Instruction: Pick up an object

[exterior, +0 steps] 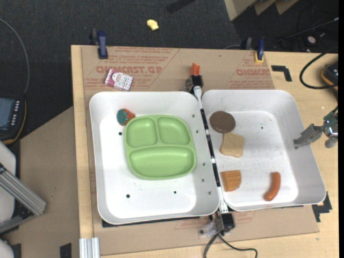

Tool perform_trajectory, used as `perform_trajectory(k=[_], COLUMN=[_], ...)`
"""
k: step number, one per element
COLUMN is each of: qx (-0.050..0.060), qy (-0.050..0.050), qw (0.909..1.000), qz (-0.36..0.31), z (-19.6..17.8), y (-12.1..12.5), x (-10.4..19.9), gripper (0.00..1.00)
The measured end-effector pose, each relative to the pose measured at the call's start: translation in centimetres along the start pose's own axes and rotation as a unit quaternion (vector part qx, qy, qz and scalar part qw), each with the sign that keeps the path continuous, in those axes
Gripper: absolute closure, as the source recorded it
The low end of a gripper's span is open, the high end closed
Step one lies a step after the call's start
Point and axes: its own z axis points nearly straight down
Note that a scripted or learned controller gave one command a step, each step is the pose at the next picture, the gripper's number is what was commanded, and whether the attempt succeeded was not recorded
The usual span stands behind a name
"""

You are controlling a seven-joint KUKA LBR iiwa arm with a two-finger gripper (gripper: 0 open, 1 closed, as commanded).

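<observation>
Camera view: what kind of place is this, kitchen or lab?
Most likely a robotics lab bench, not a kitchen. Two white bins sit clamped on a cardboard-topped table, toy food such as a sausage and a green divided plate lies in them, and cables run over dark carpet.

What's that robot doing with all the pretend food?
A robot arm is meant to pick something up. Right now its gripper sits at the right rim of the right white bin, holding nothing. In that bin lie a round brown patty, a tan bread slice, an orange cracker square and a red sausage. The left white bin holds a green divided plate and a small red-and-green toy.
</observation>
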Motion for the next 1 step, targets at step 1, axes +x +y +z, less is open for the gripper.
perform_trajectory(k=[1], qx=[0.005], qy=[0.002], qw=[1.0000], qz=[0.001], z=[15.01], y=[1.29], x=[-1.46], gripper=[0.00])
